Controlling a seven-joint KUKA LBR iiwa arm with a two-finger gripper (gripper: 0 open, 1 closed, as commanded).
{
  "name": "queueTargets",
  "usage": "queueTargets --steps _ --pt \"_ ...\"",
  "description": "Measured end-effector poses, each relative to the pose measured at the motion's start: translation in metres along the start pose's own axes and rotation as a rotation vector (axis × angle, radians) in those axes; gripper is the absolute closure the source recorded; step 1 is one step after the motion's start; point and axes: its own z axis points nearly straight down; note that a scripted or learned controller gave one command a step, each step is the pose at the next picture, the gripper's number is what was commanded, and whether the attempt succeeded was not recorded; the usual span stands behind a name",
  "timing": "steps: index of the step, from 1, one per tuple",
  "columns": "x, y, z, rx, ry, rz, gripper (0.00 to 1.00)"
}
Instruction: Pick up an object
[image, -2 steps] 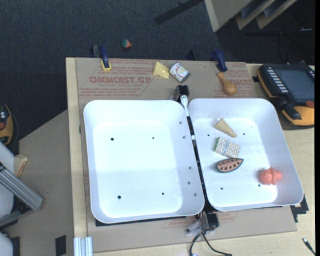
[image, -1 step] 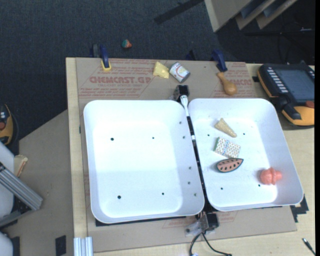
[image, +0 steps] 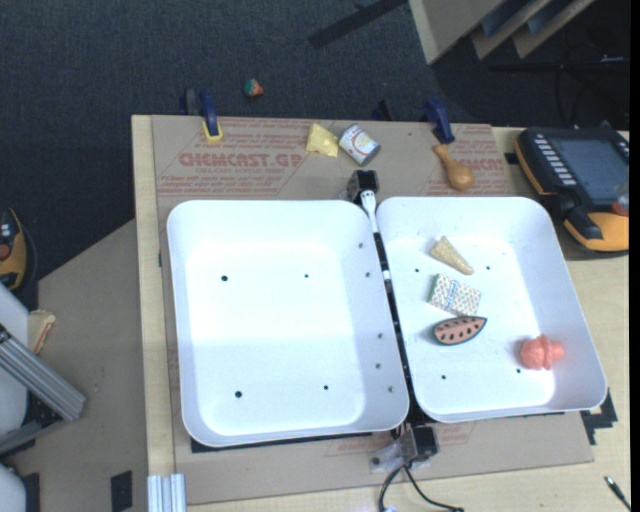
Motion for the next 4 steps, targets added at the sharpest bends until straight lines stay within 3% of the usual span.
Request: queueTargets --steps 1,2,3,4 --pt "-0.104 -0.001 -0.014 -0.007 -0.009 0.018 1.00" --pt "-0.098 0.000 -0.014 -0.006 -0.006 0.008 0.00" --pt "-0.063 0.031 0.178 0.014 0.004 0.005 0.00" --pt "-0.057 0.053 0.323 0.013 0.003 0.008 0.00"
